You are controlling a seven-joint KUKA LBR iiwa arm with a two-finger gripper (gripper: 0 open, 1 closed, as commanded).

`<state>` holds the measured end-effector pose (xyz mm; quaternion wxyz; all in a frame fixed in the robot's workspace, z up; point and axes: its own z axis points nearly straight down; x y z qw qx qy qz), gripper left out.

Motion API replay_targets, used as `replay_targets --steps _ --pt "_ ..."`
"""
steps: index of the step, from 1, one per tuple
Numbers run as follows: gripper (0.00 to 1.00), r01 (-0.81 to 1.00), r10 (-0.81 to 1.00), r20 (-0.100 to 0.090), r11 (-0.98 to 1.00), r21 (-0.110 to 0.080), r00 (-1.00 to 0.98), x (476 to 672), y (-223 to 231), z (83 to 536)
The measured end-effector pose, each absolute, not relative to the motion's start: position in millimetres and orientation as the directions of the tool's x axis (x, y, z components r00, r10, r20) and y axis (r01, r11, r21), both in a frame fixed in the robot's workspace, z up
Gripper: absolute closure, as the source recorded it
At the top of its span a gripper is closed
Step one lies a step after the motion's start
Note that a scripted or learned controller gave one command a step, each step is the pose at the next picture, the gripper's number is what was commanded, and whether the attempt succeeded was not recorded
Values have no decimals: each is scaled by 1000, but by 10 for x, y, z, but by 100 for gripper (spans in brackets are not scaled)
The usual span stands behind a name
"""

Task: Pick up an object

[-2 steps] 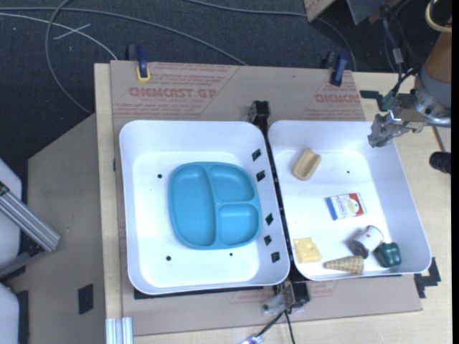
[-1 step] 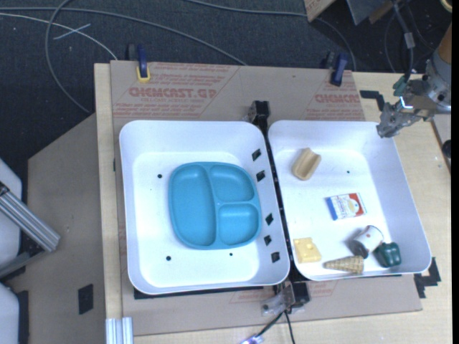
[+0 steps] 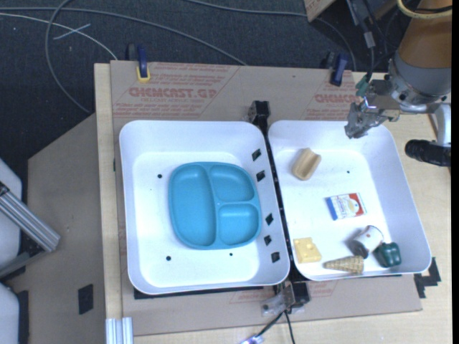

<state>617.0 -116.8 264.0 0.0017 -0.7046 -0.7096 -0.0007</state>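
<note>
Approach step is underway, nothing lifted. Blue divided plate (image 3: 214, 204) is lying far left of the pincer (image 3: 356, 129). Tan block (image 3: 306, 164), the likeliest target, is sitting just below-left. Pincer is hovering; opening cannot be told. Next: descending over the block.
</note>
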Motion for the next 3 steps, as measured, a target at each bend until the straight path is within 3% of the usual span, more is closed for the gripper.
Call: replay_targets --steps 3 --pt "100 1000 1000 3 7 2 -7 6531 543 2450"
